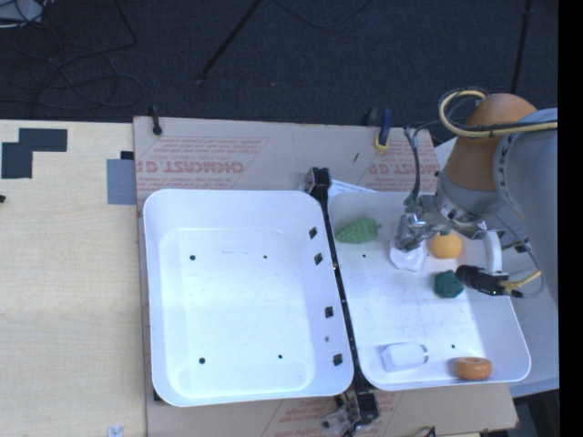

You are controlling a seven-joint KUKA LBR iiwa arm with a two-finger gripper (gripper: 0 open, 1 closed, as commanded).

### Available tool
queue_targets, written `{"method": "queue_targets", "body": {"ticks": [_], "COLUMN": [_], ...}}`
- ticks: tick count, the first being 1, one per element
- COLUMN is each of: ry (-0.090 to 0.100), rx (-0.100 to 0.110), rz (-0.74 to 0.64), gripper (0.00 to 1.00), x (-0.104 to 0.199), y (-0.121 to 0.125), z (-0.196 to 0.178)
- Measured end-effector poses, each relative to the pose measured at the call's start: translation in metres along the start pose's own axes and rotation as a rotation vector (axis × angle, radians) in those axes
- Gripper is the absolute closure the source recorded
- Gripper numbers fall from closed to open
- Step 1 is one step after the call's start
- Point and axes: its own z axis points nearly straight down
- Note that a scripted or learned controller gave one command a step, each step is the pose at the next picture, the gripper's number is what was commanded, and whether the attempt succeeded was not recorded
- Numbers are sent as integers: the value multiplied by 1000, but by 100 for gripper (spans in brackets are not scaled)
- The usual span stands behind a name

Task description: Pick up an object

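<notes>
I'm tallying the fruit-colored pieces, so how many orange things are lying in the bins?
2. One orange ball lies in the right bin near its far side, beside the hand. One orange disc lies at that bin's near right corner. The arm may hide more.

dark carpeted floor [301, 53] with loose black cables [82, 71] lies beyond a light wooden bench [64, 280] topped by printed cardboard [228, 157].

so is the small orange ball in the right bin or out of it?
In. The orange ball lies on the right bin's floor near its far edge, beside the pincer.
</notes>
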Motion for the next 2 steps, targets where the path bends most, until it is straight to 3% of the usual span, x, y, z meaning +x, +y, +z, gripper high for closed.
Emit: {"method": "queue_targets", "body": {"ticks": [2], "ry": [-1], "rx": [-1], "rz": [-2], "gripper": [100], "x": [-1], "y": [1], "z": [-23]}}
